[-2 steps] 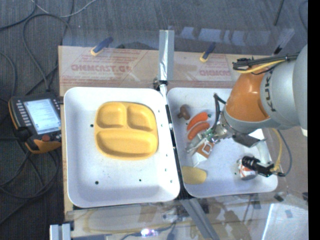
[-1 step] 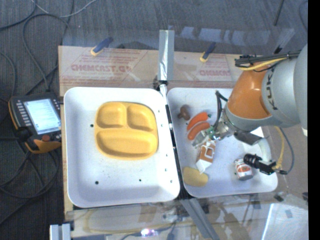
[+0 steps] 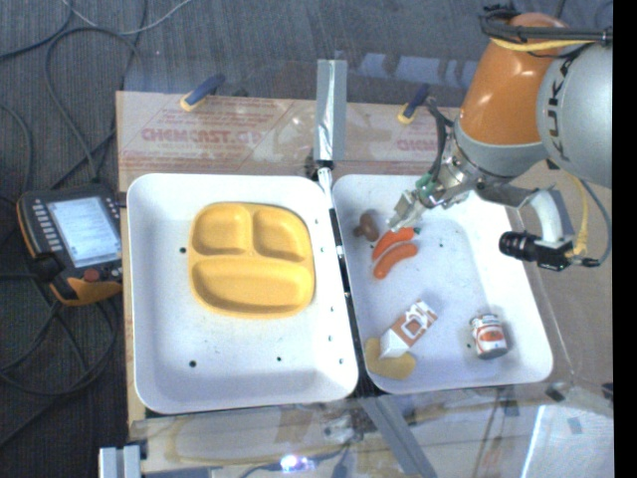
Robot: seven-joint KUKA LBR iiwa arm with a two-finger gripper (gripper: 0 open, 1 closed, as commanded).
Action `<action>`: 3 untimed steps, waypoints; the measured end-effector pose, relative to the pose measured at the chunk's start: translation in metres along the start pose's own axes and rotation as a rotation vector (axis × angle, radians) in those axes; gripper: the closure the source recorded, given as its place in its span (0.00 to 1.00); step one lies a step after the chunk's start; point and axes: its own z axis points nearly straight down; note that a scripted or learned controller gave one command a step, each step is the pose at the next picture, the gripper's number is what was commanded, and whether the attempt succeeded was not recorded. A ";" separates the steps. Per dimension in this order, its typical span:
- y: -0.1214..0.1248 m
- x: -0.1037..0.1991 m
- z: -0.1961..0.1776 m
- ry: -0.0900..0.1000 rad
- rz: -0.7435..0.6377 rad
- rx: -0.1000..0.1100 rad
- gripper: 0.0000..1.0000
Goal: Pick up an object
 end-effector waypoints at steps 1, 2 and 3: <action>0.061 0.014 -0.030 -0.002 0.205 0.002 1.00; 0.061 0.013 -0.039 -0.007 0.203 0.005 1.00; -0.068 0.015 -0.050 0.000 0.023 0.002 1.00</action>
